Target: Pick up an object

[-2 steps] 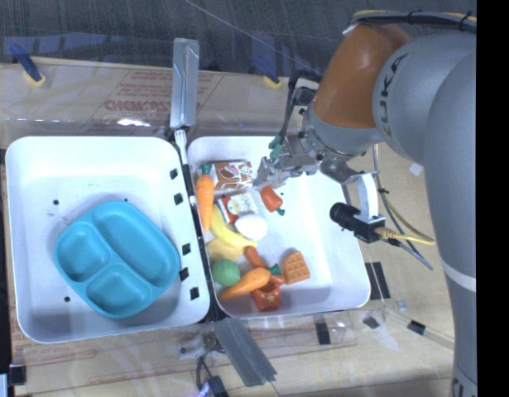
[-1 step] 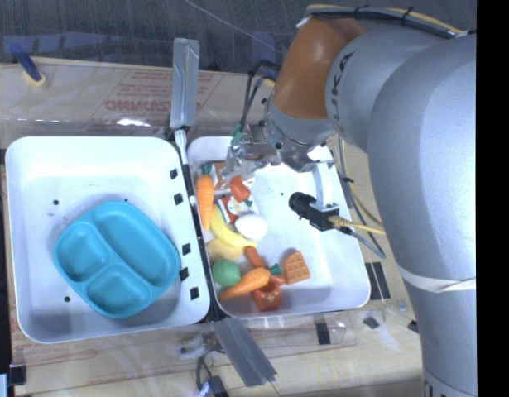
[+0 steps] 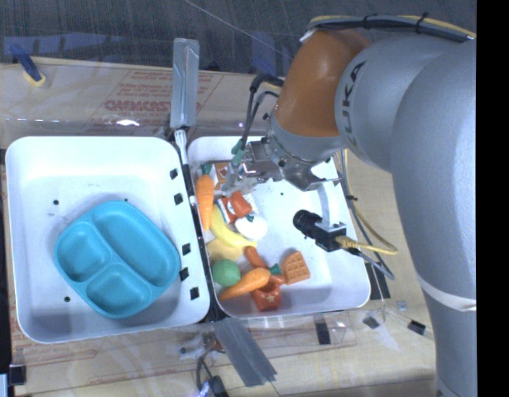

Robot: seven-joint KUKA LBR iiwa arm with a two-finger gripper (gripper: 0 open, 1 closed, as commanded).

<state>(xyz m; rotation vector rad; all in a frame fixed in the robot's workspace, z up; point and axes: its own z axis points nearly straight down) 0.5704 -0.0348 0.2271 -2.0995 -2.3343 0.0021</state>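
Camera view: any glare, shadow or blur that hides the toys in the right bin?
Camera view: mostly sharp and evenly lit; the arm looms large and soft, covering the right bin's top corner; the carrot and banana stay clear; the blue tray casts a faint shadow.

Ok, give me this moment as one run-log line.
phase: reaching | end effector: over right bin, far-left corner, above toy food pile | nearest: carrot | left bin: blue divided tray | grasp: unconfirmed
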